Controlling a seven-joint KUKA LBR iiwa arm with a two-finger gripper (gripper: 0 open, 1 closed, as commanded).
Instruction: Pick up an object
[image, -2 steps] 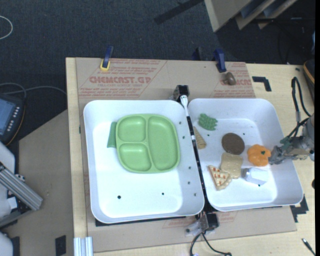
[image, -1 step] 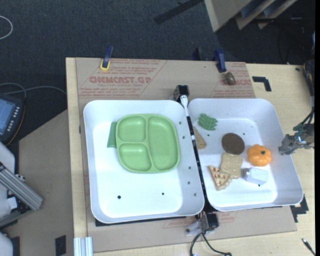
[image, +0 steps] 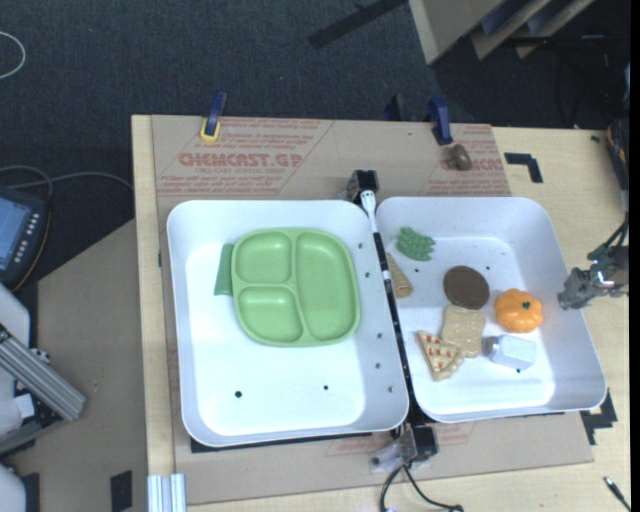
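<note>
The right bin (image: 520, 225) holds several toy foods. An orange fruit (image: 519, 310) lies near its right wall, with a brown round cookie (image: 466, 287) to its left. Below them are a tan cracker (image: 462, 330), a pizza slice (image: 438, 355) and a small white-grey block (image: 513, 351). A green leafy piece (image: 415, 243) and a tan cone (image: 400, 279) lie towards the bin's left side. My gripper (image: 581, 286) is at the bin's right rim, just right of the orange and apart from it. It is small and dark, and nothing shows between its tips.
The left bin (image: 200, 330) holds a green divided plate (image: 295, 285). Blue clamps (image: 438, 120) and a yellow-tipped clamp (image: 212, 122) sit on the bench's far edge. Black brackets join the bins in the middle.
</note>
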